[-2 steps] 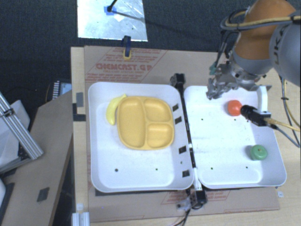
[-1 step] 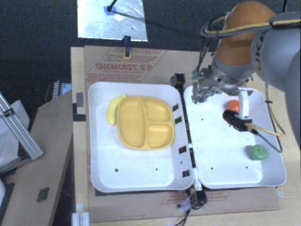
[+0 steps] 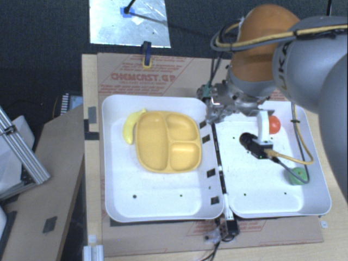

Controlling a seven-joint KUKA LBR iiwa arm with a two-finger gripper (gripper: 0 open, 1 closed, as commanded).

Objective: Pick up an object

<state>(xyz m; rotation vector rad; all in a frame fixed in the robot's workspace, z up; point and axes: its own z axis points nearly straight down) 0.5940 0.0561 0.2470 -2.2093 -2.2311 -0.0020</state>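
Note:
A yellow divided plate (image 3: 166,141) lies in the left bin (image 3: 157,203), and a yellow banana (image 3: 129,126) pokes out from under its left edge. In the right bin (image 3: 272,197) a small red-orange ball (image 3: 274,124) rests near the back, while a small green object (image 3: 297,175) sits toward the right wall. My gripper (image 3: 217,109) hangs under the orange-banded wrist, low over the back left corner of the right bin, close to the divider. It is left of the red ball and touches none of the objects. The wrist hides most of it.
The divider (image 3: 217,167) between the two bins runs just below the gripper. The grey arm (image 3: 318,64) covers the back right of the right bin. A shiny metal sheet (image 3: 129,14) lies behind the bench.

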